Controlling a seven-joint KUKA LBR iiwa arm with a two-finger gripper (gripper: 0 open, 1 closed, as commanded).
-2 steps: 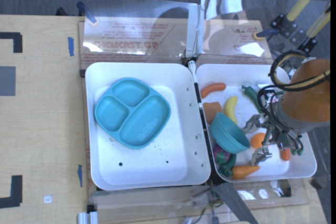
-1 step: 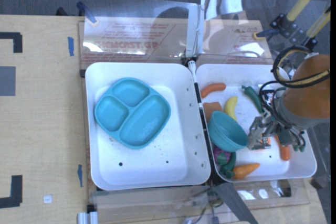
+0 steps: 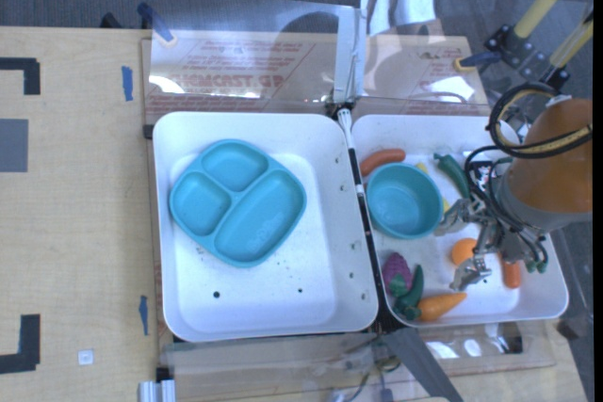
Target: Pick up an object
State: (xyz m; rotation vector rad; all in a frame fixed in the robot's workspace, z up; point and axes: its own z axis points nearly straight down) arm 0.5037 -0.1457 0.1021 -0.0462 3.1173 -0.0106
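My gripper (image 3: 464,246) hangs low over the right bin (image 3: 546,301), below the grey wrist and its orange band. Its two metal fingers (image 3: 468,275) stand apart, so it is open. A small orange round piece (image 3: 462,250) lies in the gap between them, and the fingers are not closed on it. Just right of the gripper lies an orange-red piece (image 3: 512,274). A carrot (image 3: 441,304) rests near the bin's front edge. A purple eggplant (image 3: 396,269) and a dark green vegetable (image 3: 411,293) sit to the left of it.
A blue bowl (image 3: 403,200) stands at the right bin's left side, with a red-orange sausage (image 3: 382,159) behind it and a green piece (image 3: 450,170) beside it. The left bin (image 3: 283,297) holds a blue divided plate (image 3: 237,201). Black cables loop by the wrist.
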